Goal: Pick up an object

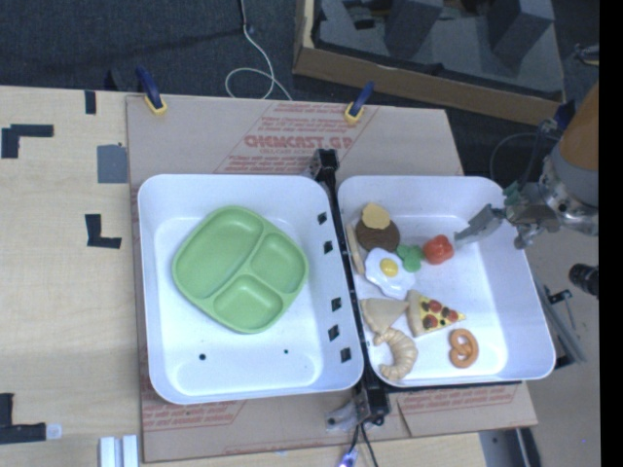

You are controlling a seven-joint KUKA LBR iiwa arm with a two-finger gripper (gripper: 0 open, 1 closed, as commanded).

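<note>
Camera view: wooden surface [58, 261] carries cardboard sheet [292, 139], two white bins; green divided plate [240, 269] left, toy food right. Hand [506, 220] hovers right, grip unclear.

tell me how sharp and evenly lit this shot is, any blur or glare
Camera view: soft overall, even light with faint shadows; the green plate and toy food such as the pretzel read clearly; the gripper and arm at the right edge are smeared; the white bins look bright but not blown out.
</note>
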